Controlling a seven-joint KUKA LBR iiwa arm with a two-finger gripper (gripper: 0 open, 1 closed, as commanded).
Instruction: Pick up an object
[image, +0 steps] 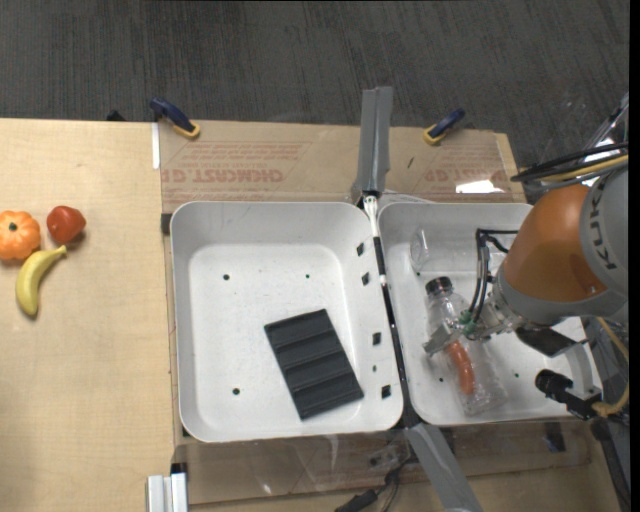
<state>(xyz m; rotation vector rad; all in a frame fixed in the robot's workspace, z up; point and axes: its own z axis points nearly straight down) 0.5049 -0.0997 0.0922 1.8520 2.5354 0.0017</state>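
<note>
Reach stage of the pick: arm (560, 260) is low over the right bin (500, 405), gripper (462, 328) down among the objects there.

Going from big to small: the left bin (200, 300) holds a dark ribbed slab (312, 362) lying flat, its long axis running from upper left to lower right, well apart from the arm. In the right bin, a clear bottle (441, 300) lies with its dark cap toward the far wall, and just below the gripper sits an orange carrot-like piece (463, 368), long axis roughly near-to-far, slightly slanted. Whether the pincer is spread or pressed together cannot be told, and nothing is visibly pinched. Next, I judge, it must close squarely across the carrot-like piece's short width, then lift.
</note>
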